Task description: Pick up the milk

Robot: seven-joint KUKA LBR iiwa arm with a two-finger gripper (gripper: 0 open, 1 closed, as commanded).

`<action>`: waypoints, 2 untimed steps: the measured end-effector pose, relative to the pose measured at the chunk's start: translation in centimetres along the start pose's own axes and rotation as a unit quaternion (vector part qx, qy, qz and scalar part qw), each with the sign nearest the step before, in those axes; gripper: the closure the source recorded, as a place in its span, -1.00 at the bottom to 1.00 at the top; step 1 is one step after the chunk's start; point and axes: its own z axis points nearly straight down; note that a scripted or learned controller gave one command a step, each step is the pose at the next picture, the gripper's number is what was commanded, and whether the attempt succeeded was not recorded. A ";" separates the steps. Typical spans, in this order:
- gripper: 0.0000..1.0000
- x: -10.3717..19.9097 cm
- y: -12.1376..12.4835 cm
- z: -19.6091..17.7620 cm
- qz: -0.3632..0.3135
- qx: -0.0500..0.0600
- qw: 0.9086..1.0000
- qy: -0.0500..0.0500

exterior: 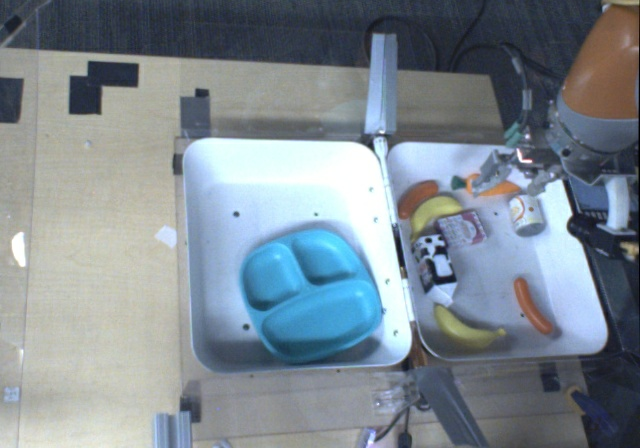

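Observation:
The milk [435, 262] is a small carton with a black-and-white cow pattern. It lies on its side near the left wall of the right bin [585, 281], beside a maroon box [462, 229]. My gripper [515, 174] hangs over the back of that bin, up and to the right of the milk and well apart from it. Its fingers stand open above an orange carrot [492, 190], and nothing is held between them.
Also in the right bin are two bananas [436, 210] [468, 328], a sausage [535, 307], a reddish sausage [418, 195] and a small can [528, 217]. The left bin [215, 236] holds a blue divided tray [312, 292]. A metal divider post [381, 86] stands between the bins.

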 end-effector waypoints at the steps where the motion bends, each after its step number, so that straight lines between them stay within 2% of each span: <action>1: -1.00 4.0 1.7 11.8 0.129 0.001 0.992 0.000; 2: 1.00 4.2 1.9 10.6 0.128 -0.001 0.992 0.001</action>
